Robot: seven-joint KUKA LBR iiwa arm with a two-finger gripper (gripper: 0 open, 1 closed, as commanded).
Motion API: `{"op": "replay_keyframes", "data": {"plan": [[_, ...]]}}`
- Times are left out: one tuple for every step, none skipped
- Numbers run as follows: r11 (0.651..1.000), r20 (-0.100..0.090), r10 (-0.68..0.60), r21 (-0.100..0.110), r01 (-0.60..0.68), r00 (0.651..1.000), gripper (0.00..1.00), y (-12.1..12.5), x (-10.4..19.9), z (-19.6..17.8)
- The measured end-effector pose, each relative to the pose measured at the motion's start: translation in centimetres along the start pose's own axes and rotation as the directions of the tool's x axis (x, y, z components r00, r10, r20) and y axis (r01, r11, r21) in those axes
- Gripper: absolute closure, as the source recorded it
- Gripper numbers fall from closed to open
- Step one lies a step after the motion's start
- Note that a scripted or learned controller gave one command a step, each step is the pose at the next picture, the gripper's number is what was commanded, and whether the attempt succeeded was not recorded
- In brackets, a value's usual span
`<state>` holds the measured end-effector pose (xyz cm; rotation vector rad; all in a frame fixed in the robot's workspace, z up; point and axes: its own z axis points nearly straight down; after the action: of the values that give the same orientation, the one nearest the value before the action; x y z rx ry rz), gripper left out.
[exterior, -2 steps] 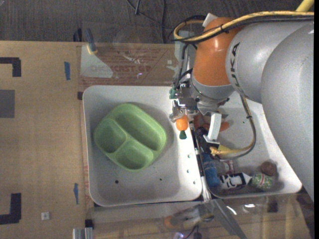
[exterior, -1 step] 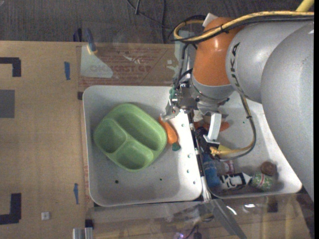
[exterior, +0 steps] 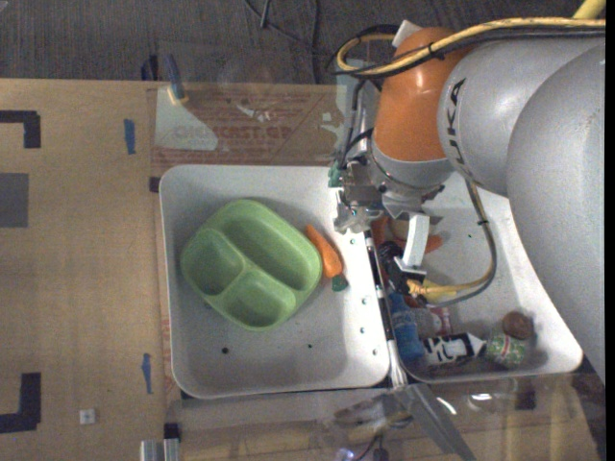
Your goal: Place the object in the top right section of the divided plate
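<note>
Beside the green divided plate (exterior: 252, 262) lay the carrot (exterior: 325, 250), unplaced; whether the fingers (exterior: 352, 221) gripped anything could not be told.

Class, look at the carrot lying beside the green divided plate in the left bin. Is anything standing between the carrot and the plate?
Nothing visible does. The carrot lies on the bin floor right beside the green divided plate, at its right edge, with no other thing between them. The gripper hangs just right of the carrot, over the divide between the two bins.
</note>
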<state>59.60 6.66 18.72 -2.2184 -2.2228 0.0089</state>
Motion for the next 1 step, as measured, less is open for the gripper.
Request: {"op": "replay_keyframes", "data": {"plan": [[0.999, -0.002, 0.048, 0.003, -0.048, 0.999, 1.00, -3.01, -2.21, 0.68]]}}
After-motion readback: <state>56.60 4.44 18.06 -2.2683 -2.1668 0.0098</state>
